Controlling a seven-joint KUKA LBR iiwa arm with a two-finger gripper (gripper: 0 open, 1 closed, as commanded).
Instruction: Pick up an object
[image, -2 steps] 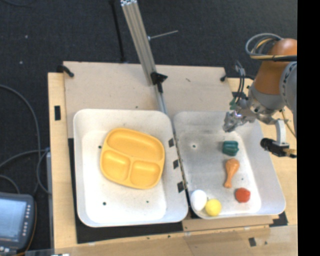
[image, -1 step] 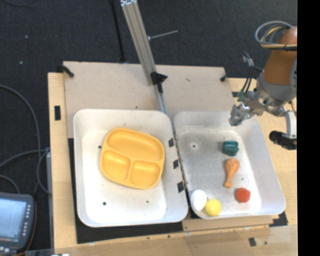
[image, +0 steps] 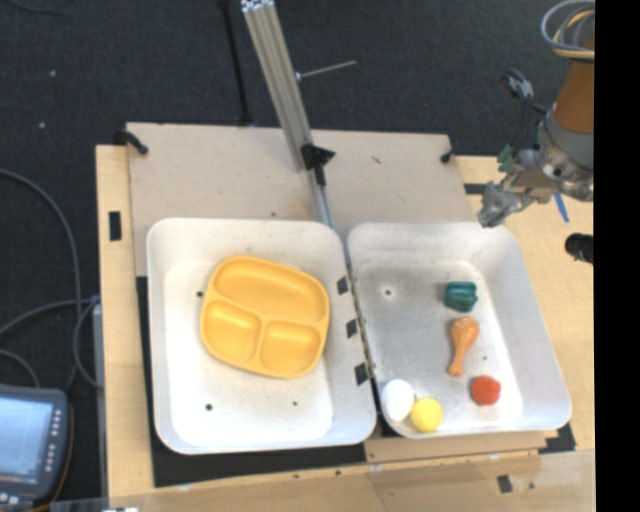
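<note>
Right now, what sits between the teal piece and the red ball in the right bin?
In the camera view, the orange drumstick-shaped toy lies between the teal piece and the red ball, apart from both, on the right bin floor.

A tan wooden bench (image: 115, 300) carries a pale board (image: 220, 170). Two white bins lie on it: the left bin (image: 175, 300) and, touching its right side, the right bin (image: 520, 300).

Even overhead light, soft faint shadows, mild blur throughout, dim dark floor surround
</note>
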